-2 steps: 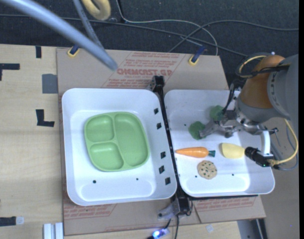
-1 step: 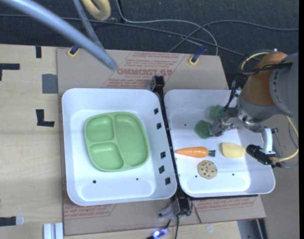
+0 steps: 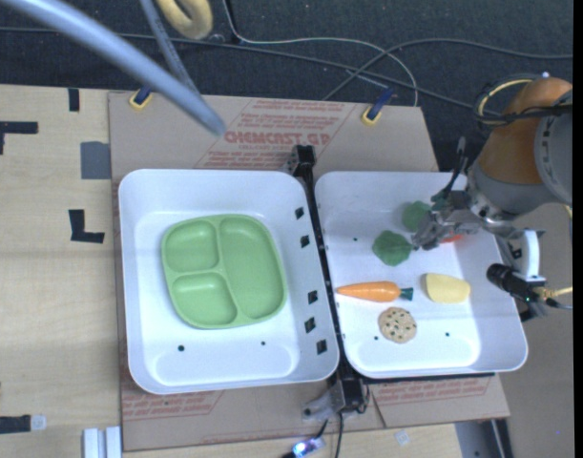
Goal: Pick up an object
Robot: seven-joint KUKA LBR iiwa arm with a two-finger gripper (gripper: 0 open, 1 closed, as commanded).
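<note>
1. Left half of the frame: you had the left white bin [image 3: 138, 284] holding a green divided plate [image 3: 222, 270], lying flat at its centre. Nothing there looked like a pick target.

2. Centre: the two bins met at a dark seam running top to bottom. Just right of it, in the right white bin [image 3: 496, 351], lay the carrot [image 3: 367, 292], long axis near horizontal, leafy end pointing right.

3. Below the carrot's right end sat the cookie [image 3: 397, 324], flat, apart from the carrot.

4. Above the carrot, mid-bin, sat a green leafy piece [image 3: 392, 248]. A second darker green piece [image 3: 416, 215] lay just up and right of it, close against the tool.

5. Right of the carrot lay a pale yellow piece [image 3: 446, 288], near but not touching it.

6. Upper right of the bin: the gripper [image 3: 432, 233] was low over the bin floor. You could not tell whether it was spread or pinched; dark hardware blurred together there. A small red patch showed just to its right, too small to name.

7. The relation that mattered, in my judgement: the green leafy piece lay immediately left and slightly below the gripper, nearest of all the objects. The carrot lay further down-left, so taking it would have meant squaring across its horizontal axis.
</note>
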